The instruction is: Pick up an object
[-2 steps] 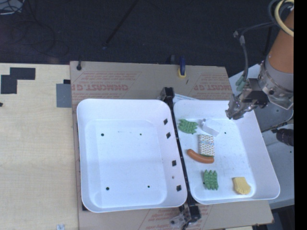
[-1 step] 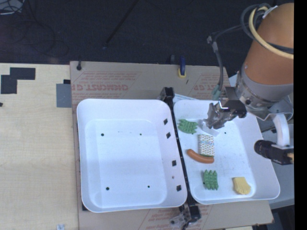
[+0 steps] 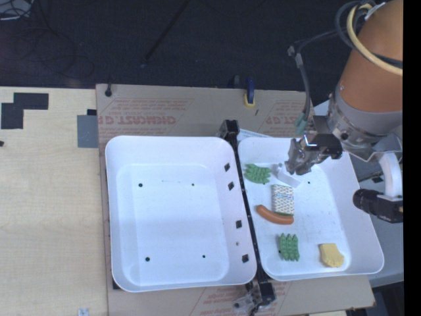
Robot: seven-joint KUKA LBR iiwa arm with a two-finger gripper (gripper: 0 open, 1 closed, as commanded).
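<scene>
Where cardboard (image 3: pixel 197 110) peeks out, mirrored red print, unreadable.

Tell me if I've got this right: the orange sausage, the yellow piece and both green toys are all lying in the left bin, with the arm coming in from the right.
Not quite. The camera view shows the orange sausage, yellow piece and both green toys lying in the right bin, not the left bin. The arm does come in from the right.
</scene>
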